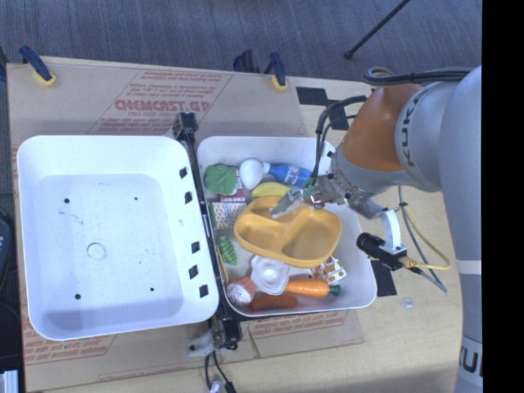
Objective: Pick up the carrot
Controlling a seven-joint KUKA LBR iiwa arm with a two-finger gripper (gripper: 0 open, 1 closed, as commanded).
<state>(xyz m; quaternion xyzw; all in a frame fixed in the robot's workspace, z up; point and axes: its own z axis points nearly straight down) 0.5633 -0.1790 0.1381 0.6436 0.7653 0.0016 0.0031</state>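
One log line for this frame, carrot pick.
gripper: over yellow bowl | carrot: lying in right bin, not held | phase: pre-grasp

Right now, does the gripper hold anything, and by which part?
It cannot be told: the gripper sits at the yellow bowl's upper rim. The carrot lies untouched in the right bin.

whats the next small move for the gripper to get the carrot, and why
Probably shift toward the near edge of the right bin. The gripper sits over the far rim of the yellow bowl, while the carrot lies on the near side of that bowl, beside the white cup, so it isn't above its target yet.
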